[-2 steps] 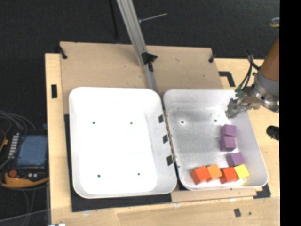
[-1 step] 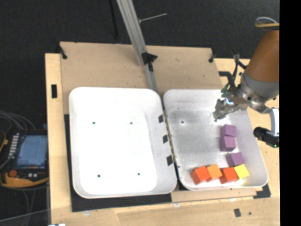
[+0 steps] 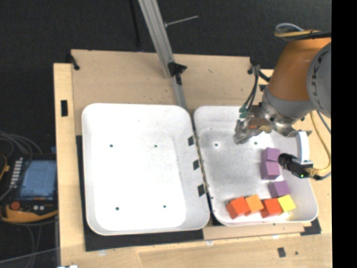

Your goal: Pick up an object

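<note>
the nearest thing for me to take is the upper purple block (image 3: 271, 155), lying in the right bin (image 3: 223, 166), toward its right wall. it sits below and to the right of my jaws, near them but apart, with bare white bin floor between. a second purple block (image 3: 270, 170) touches it on the near side, and a third purple block (image 3: 278, 188) lies just beyond that, closer to the front.

along the bin's front wall runs a row of four: a red block (image 3: 239, 207) at the left, an orange block (image 3: 254, 203) beside it, a second red block (image 3: 272, 207), then a yellow block (image 3: 286, 204) at the right end. all of these lie well apart from my jaws.

my jaws hang over the back half of the right bin, near its middle, and i see none of the blocks between them. they are dark and small from this angle, so i cannot tell whether they are released or clenched. my arm (image 3: 295, 77), with its orange band, comes in from the right above the bin's back corner.

the left bin (image 3: 89, 149) sits beside the right one, the two touching along a seam with black clips (image 3: 196, 164). both rest on the pale wooden worktop (image 3: 64, 149). a metal pole (image 3: 159, 32) slants down from the top to the back of the bins, and a blue-screened device (image 3: 36, 180) lies off the worktop's left edge.
</note>
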You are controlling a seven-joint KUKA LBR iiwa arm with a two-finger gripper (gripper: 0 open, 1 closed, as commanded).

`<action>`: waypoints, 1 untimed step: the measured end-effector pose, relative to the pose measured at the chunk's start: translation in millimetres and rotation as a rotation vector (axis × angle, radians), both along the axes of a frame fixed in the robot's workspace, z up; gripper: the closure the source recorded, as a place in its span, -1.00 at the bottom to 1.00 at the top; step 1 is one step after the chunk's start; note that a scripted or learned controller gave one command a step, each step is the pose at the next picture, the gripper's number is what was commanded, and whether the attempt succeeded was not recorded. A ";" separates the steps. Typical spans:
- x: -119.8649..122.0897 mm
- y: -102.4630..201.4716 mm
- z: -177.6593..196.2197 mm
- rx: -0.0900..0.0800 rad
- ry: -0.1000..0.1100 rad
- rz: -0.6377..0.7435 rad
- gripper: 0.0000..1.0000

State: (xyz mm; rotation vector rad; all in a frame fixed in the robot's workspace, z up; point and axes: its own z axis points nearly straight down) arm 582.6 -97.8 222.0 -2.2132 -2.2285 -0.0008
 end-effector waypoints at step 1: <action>8.2 48.3 8.8 0.000 -0.003 0.001 1.00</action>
